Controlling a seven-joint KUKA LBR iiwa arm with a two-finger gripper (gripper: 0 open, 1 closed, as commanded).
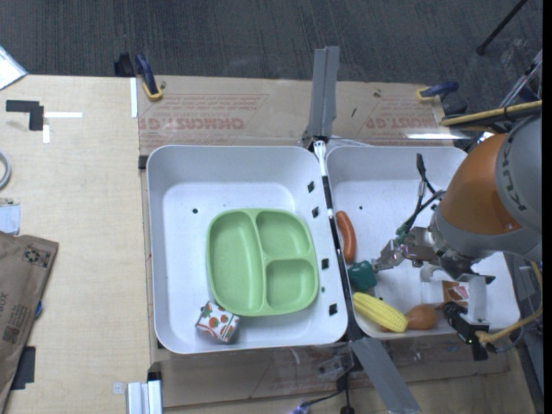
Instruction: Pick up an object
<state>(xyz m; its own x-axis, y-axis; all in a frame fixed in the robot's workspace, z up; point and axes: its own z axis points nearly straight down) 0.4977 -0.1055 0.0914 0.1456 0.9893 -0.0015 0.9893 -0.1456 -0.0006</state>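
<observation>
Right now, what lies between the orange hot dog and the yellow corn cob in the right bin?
In the camera view, a dark green toy lies between the orange hot dog and the yellow corn cob.

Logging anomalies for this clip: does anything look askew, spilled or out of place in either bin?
Nothing spilled or damaged. The small carton lies tipped at the left bin's front edge beside the green plate; the hot dog, corn and other toys crowd the right bin's front-left corner.

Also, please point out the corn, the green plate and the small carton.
corn (380,312): camera view, middle of the yellow cob.
green plate (231,262): camera view, floor of its large left compartment.
small carton (216,323): camera view, its printed top face.
</observation>
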